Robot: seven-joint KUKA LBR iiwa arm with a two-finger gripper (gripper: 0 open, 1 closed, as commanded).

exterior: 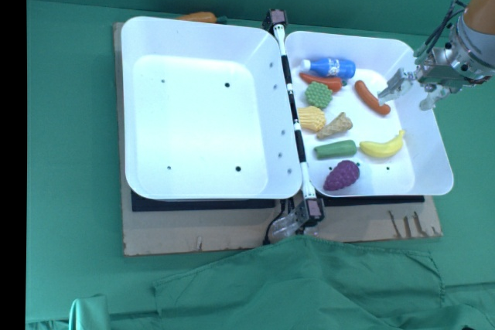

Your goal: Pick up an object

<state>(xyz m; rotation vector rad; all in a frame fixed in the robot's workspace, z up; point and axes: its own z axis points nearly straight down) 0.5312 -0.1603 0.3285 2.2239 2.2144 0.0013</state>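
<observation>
Gripper (408, 91) hovering open-fingered, holding nothing, just right of the red sausage (372, 98); sausage lying in right bin (433, 166), above the banana (382, 146), right of the blue bottle (331, 67).

The gripper (409, 91) hangs over the right bin's (433, 166) right edge, fingers spread, nothing between them. A red sausage (372, 97) lies just left of it; a banana (382, 146) and purple grapes (342, 175) lie nearer the bin's front edge.

2 white bins (205, 35); 9 toy foods (341, 175) inside right bin, 1 outside.
</observation>
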